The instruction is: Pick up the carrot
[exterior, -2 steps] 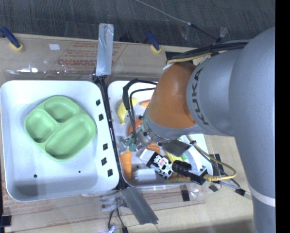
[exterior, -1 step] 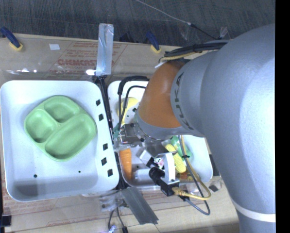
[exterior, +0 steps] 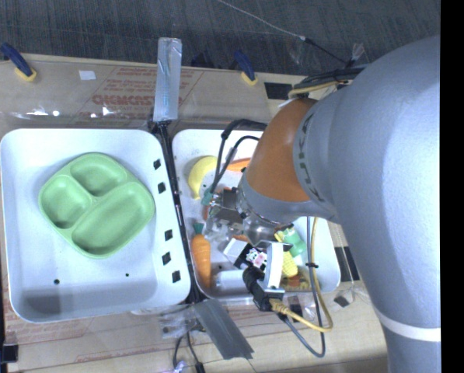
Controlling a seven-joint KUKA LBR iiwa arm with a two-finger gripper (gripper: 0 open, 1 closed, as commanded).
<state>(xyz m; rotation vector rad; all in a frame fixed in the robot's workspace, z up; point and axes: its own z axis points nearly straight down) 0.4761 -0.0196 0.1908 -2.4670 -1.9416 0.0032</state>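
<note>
Gripper (exterior: pixel 230 225) low in right bin (exterior: pixel 186 150), carrot (exterior: pixel 201 259) just below-left.
Can't tell grip state; shift toward carrot, straddle w/ care.

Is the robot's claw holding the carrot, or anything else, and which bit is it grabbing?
It cannot be told. The gripper is low in the right bin, beside the carrot, and its own body hides whatever it might grip.

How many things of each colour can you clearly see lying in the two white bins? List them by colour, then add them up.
Green: 1, the divided plate in the left bin
Orange: 1, the carrot in the right bin
Yellow: 1, a rounded item in the right bin
Total: 3; the arm hides other things.
</note>
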